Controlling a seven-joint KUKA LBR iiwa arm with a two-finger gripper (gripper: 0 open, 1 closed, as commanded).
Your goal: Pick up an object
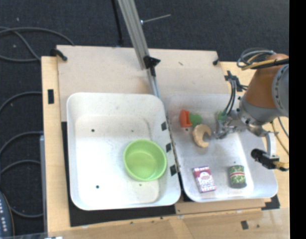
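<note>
A KUKA arm's gripper [221, 132] hangs low over the right-hand white bin [257, 190], its tip just beside a tan, crescent-shaped piece [202, 135] that looks like a curved toy pastry or nut. Whether the gripper is spread or closed cannot be told from this slanted view, and nothing can be seen held in it.

Nearest the camera, well in front of the gripper, a small red-and-white carton [204, 179] lies flat beside a dark green can [237, 176] lying close to the bin's front wall. Both look light; the carton's flat sides would likely suit a pinch across its narrow width, while the can's rounded, smooth wall could roll or slip unless taken across its body.

The tan crescent, to the side of the gripper and possibly touching it, appears the likeliest target. It seems light and rigid, and its curved form would probably be best gripped across the thinner arm of the curve rather than over the whole span.

Beyond it, an orange block [185, 118] sits against a small green block [195, 118], each compact and probably easy to squeeze.

In the left white bin [83, 108], well away from the gripper, a lime-green bowl [145, 160] sits upright; its thin rim would be the obvious hold.
</note>
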